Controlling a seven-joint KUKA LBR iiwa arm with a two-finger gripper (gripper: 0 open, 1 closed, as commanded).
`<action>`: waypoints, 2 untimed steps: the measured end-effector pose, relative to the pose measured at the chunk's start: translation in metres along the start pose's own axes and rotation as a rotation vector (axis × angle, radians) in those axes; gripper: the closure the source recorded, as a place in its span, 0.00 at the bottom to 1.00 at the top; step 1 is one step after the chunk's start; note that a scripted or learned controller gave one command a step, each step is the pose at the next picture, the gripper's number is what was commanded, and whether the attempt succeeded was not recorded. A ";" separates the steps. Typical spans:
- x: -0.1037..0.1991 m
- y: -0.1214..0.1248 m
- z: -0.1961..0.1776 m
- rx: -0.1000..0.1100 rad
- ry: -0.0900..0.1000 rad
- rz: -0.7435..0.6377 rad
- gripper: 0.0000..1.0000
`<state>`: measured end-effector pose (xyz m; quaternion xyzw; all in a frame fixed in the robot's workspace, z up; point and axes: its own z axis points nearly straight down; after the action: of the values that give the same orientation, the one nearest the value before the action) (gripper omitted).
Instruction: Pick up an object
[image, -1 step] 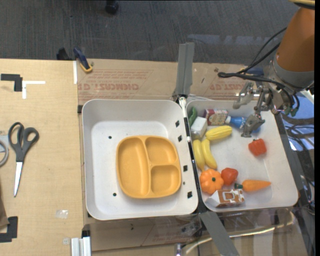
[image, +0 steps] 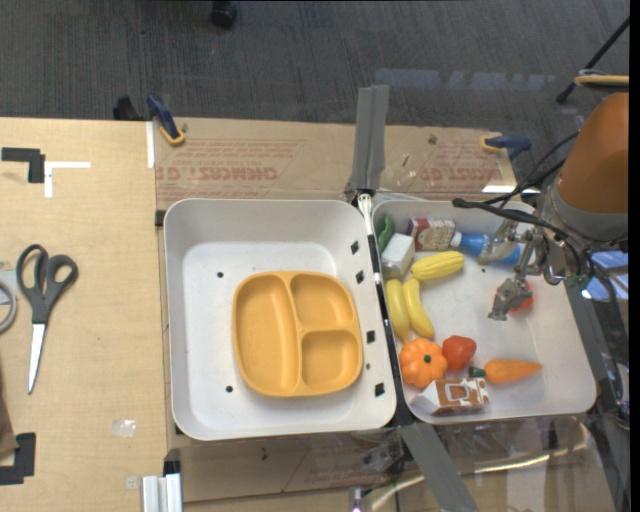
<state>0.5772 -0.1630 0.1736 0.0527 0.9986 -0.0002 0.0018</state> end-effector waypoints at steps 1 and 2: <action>-0.032 0.010 0.081 0.000 -0.001 0.042 0.00; -0.034 0.011 0.069 0.001 -0.007 0.039 1.00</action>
<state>0.6125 -0.1557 0.1046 0.0723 0.9974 -0.0008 0.0054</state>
